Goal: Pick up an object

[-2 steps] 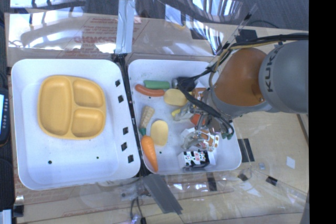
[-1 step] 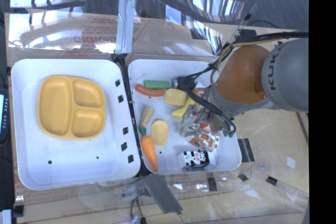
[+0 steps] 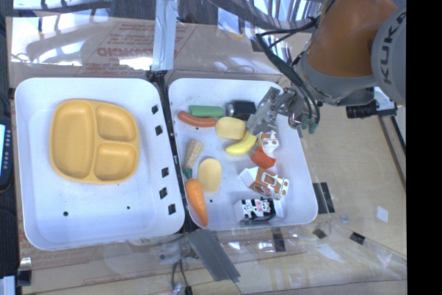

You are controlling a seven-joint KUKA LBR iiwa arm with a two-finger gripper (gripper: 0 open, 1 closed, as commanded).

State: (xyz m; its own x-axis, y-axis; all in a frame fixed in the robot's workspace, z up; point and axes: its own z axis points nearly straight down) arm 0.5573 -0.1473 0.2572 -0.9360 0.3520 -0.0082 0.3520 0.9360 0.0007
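My gripper (image 3: pixel 265 118) hangs over the upper right part of the right bin (image 3: pixel 298 183), just above a banana (image 3: pixel 241 144) and beside a pale yellow lemon-like piece (image 3: pixel 231 127). Nothing shows between its fingers. Around it lie a red sausage (image 3: pixel 197 119), a green piece (image 3: pixel 206 110), a black item (image 3: pixel 240 108), a corn cob (image 3: pixel 193 153), a pale potato-like piece (image 3: pixel 209 174), a carrot (image 3: pixel 196 202), a red-and-white carton (image 3: pixel 265 151), an orange-and-white carton (image 3: pixel 266 183) and a black-and-white carton (image 3: pixel 258 211).
The left bin (image 3: pixel 41 211) holds a yellow divided plate (image 3: pixel 94 140). A cardboard sheet (image 3: pixel 124 45) lies behind both bins. The grey arm with its orange band (image 3: pixel 352 31) comes in from the upper right, above the right bin's far corner.
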